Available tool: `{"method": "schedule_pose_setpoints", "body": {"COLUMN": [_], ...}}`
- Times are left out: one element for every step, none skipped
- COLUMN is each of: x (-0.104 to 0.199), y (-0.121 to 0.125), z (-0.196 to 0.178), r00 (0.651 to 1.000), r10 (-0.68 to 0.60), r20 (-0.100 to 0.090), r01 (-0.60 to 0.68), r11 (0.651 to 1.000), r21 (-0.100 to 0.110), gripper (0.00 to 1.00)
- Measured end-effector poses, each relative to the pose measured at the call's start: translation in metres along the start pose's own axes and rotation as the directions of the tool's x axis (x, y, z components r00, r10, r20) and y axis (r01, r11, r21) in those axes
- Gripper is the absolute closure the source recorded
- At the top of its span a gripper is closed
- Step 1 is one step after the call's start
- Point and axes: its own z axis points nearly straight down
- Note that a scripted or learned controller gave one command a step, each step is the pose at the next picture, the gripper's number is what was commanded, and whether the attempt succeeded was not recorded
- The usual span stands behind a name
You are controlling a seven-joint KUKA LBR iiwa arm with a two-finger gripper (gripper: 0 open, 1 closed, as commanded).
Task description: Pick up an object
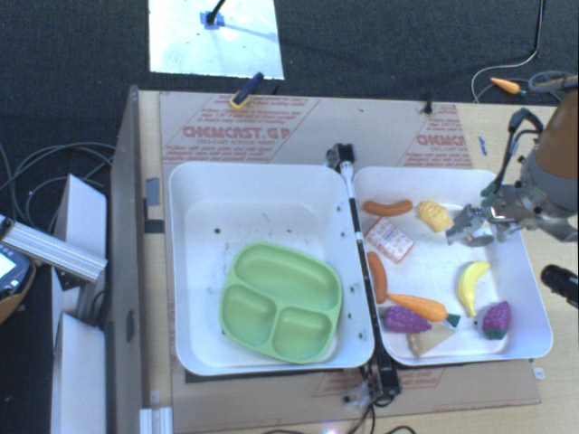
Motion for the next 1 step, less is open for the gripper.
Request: {"method": "schedule_pose_setpoints", "body": {"x": [-0.0420], "y": [-0.0040], "z": [0.0828], "r00": [1.000], "r10": [0.003], "r20": [0.000], "r01": [-0.003], "r11": [1.000], "r21": [0.003], "gripper": [0.00]}}
